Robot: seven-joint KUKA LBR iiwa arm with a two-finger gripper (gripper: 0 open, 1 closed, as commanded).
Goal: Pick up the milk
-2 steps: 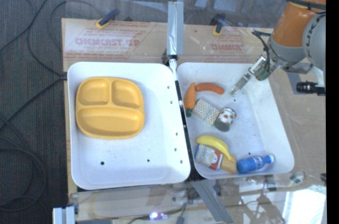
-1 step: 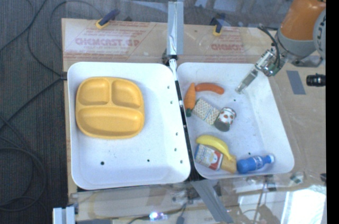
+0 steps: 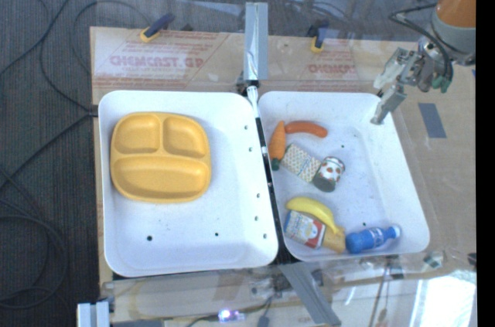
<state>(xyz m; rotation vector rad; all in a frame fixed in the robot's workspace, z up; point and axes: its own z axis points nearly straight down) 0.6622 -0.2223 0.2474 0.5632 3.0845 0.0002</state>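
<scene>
— While the end effector (image 3: pixel 384 105) hangs over the right bin (image 3: pixel 411 190), can you say whether it is released or clenched?

— No, I cannot tell from this angle. It sits at the bin's one o'clock corner, above the rim, touching none of the items inside.

— Where is the milk?

— I take the pale patterned carton (image 3: pixel 298 161) for the milk. It lies on its side at about ten o'clock in that bin, well apart from the end effector, with a small can (image 3: pixel 331 173) touching its three o'clock end.

— What lies around it?

— A carrot (image 3: pixel 277 140) just beside it at ten o'clock, against the bin's wall, and a sausage (image 3: pixel 306 129) at twelve. Down at six o'clock a banana (image 3: pixel 312 210) rests on a red and white pack (image 3: pixel 303 230), and a blue bottle (image 3: pixel 373 238) lies at five o'clock.

— And farther out?

— The left bin (image 3: pixel 186 236) holds a yellow divided tray (image 3: pixel 160 156) at its ten o'clock side. Both bins stand on the surface (image 3: pixel 155 63).
</scene>
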